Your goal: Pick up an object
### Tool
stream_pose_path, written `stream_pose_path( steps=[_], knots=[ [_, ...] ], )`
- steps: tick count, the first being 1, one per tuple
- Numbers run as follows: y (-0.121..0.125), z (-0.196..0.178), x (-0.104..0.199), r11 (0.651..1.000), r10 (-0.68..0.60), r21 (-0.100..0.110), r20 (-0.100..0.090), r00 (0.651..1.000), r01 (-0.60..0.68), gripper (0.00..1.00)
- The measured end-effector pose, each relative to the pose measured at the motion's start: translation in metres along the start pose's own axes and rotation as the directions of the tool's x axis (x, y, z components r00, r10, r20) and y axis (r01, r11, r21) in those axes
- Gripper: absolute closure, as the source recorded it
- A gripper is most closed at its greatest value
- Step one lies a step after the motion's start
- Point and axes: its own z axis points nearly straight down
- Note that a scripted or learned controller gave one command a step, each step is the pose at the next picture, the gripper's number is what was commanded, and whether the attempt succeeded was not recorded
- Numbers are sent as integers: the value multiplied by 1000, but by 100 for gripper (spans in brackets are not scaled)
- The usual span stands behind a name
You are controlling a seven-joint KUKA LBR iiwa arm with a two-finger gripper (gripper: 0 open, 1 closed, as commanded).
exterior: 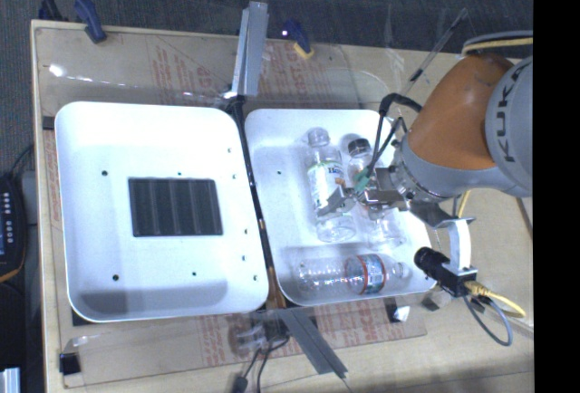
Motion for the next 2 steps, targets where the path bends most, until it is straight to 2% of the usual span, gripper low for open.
stream_pose_path(
  steps=[1,2],
  knots=[
    [54,39,-17,995,-104,-1,2,995,104,0],
    [86,139,-41,1000,-24,1,1,1000,24,0]
  ],
)
